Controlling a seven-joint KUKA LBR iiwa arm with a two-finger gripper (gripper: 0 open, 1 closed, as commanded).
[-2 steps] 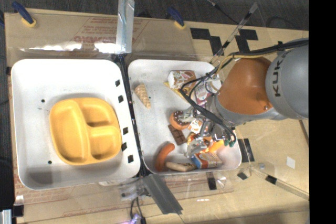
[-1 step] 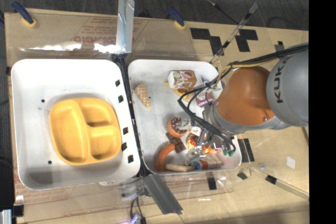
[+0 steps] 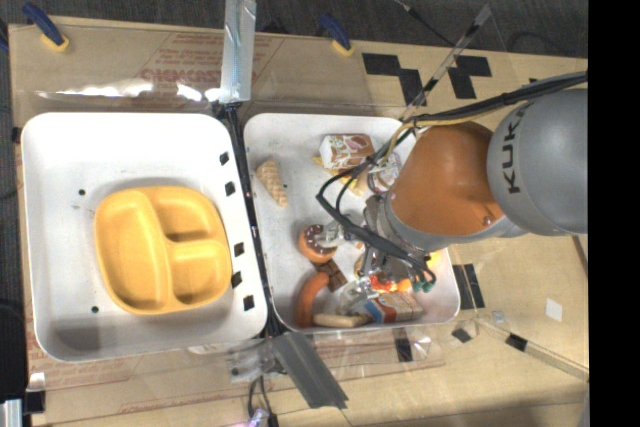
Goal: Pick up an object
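Observation:
The right bin [image 3: 290, 140] holds a jumble of small toy items. A tan cone-like piece [image 3: 271, 181] lies near its left wall, a small printed packet [image 3: 347, 151] sits at the back, and a brown and orange donut-like toy [image 3: 319, 243] rests mid-bin. An orange curved piece [image 3: 307, 296] and a tan stick [image 3: 335, 320] lie at the front. My gripper [image 3: 378, 287] is low over the front right pile of colourful items, under the orange wrist, which hides much of that pile.
The left bin [image 3: 60, 140] holds a yellow divided tray [image 3: 160, 247]. Black cables loop from the wrist over the middle of the right bin. A taped divider [image 3: 238, 50] stands between the bins at the back. Cardboard surrounds both bins.

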